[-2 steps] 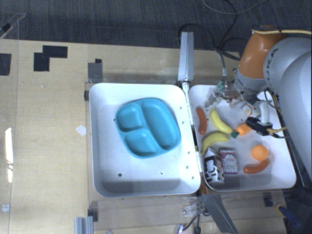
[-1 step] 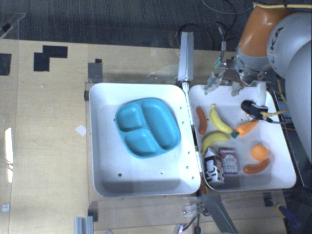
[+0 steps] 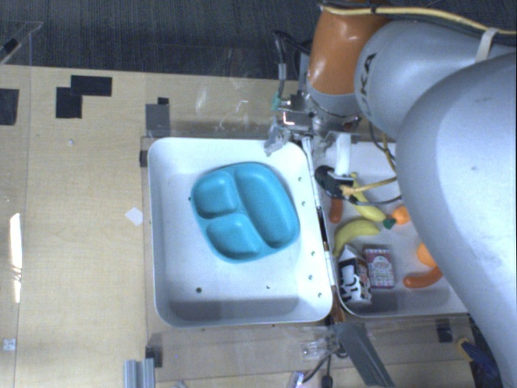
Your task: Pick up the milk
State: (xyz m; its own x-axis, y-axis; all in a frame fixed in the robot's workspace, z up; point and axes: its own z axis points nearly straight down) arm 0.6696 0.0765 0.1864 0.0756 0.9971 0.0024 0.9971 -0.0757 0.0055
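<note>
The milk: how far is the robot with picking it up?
Nothing looks done yet. The milk carton lies in the right bin, near its front left corner, beside a small red box. The gripper is far from it, over the back edge between the bins. Approaching, grasping and lifting all remain.

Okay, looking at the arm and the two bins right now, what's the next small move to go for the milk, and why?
Probably swing the gripper toward the near end of the right bin and stop above the milk. The gripper sits at the bins' far edge, near the left bin's corner, while the black-and-white carton lies by the banana.
</note>
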